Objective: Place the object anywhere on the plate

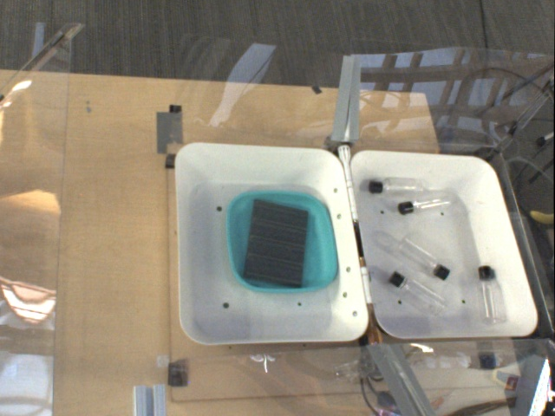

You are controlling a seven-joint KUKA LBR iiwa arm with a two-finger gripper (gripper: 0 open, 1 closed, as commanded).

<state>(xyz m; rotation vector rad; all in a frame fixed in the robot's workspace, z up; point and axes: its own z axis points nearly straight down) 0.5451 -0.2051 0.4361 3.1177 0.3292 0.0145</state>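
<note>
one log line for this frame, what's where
plate: teal plate in left bin | on plate: dark ridged block | right bin: clear vials with black caps, scattered

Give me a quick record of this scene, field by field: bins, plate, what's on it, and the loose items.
left bin: holds a teal plate
on plate: dark ridged block, lying flat, tilted slightly
right bin: several clear vials with black caps, scattered, lying down
task state: block already rests on the plate
</note>
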